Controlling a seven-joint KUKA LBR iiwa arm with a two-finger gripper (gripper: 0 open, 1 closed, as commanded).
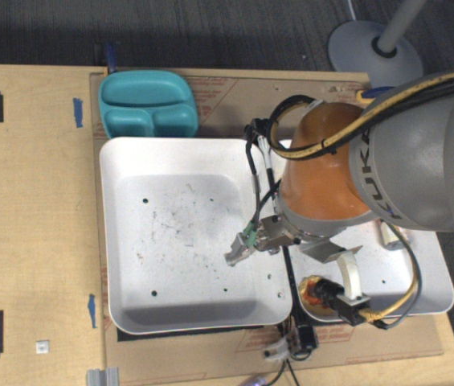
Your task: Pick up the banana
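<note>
A dark carpeted floor and the round grey foot of a stand [363, 47] frame the top of the camera view, below which a cardboard-topped counter [34, 215] carries two shallow white bins side by side. A teal divided tray [148, 103] sits at 12 o'clock from the left bin [114, 215], parked off the work area, and strips of blue tape [77, 112] mark the counter's layout. The grey arm [419, 167], reaching in from 3 o'clock, hangs over the seam between the bins. Its orange band [323, 167] and looping black cables [271, 147] cover much of the right bin [431, 292]. The gripper [241, 248] is over the right-hand side of the left bin's scuffed floor, low over a bare patch. Nothing can be seen in its grasp, and whether it is open or closed cannot be told from this angle. The likeliest candidate for the banana [313, 289] is a yellow-and-orange shape at about 4 o'clock from the gripper. It lies in the near left corner of the right bin, partly hidden behind a cable and plug, and too much is covered to be sure of it. If that reading is right, the gripper is in the wrong bin and apart from its target, so the pick is not yet made. The wrist would have to shift towards 4 o'clock, and the trailing cables could crowd the approach.
</note>
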